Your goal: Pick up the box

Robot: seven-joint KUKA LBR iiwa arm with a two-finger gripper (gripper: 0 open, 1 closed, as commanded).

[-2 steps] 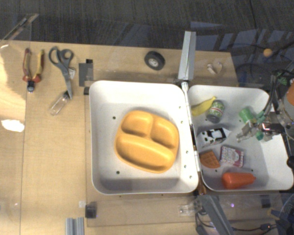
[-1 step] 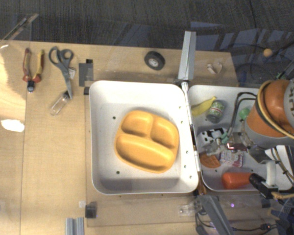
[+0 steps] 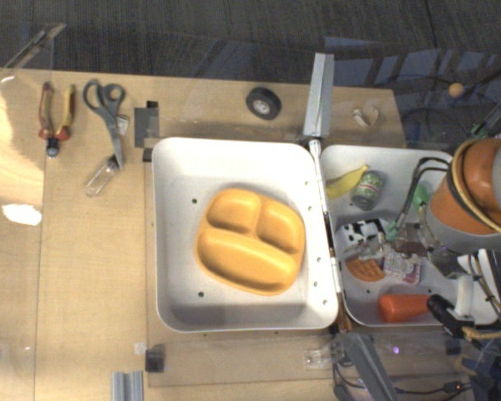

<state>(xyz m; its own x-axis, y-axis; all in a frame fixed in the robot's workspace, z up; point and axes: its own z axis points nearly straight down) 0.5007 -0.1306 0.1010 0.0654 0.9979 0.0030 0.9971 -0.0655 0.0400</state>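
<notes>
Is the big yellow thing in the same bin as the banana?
No, the big yellow molded piece lies in the left bin, while the banana is in the right bin.

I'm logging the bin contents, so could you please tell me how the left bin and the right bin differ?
The left bin holds one large yellow-orange moulded piece lying in its middle, while the right bin holds several small things, among them a banana, a green can and an orange carrot-like piece. The arm reaches over the right bin, not the left bin. Both are shallow and white.
</notes>
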